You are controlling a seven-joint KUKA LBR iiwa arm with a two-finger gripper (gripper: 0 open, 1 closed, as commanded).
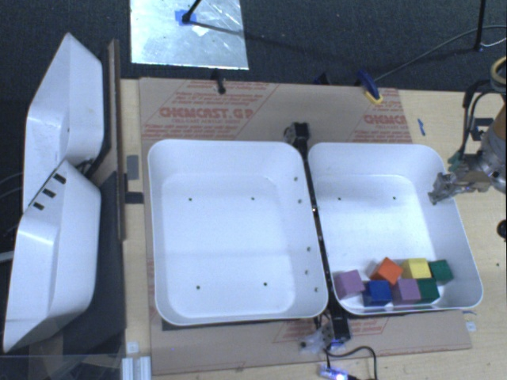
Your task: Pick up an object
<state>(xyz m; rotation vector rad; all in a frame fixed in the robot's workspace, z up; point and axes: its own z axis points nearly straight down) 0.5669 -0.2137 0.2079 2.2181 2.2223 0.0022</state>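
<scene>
White plastic, two shallow bins side by side on the bench: left bin (170, 212) and right bin (372, 169), sharing a dark seam down the middle. All blocks sit in the right bin, packed into its near corner away from the seam.

Camera view, blocks relative to the right bin:
- orange block (388, 270), tilted, at the top of the cluster, touching the yellow block (417, 269) beside it.
- green block (441, 271) at the far end of that row, nearest the bin's outer wall.
- pale purple block (348, 281) at the seam end of the cluster, slightly apart from the others.
- blue block (378, 292) against the near wall, just beside a second purple block (407, 290).
- dark green block (428, 290) next to that, also against the near wall.

Gripper (440, 192) hangs over the right bin's outer rim, well apart from the cluster and toward the far side of it. Nothing sits between the fingers. From this angle I cannot tell whether they are spread or pressed together; the metal parts blur into one shape.

Cardboard sheet (261, 101) lies under both bins.
</scene>
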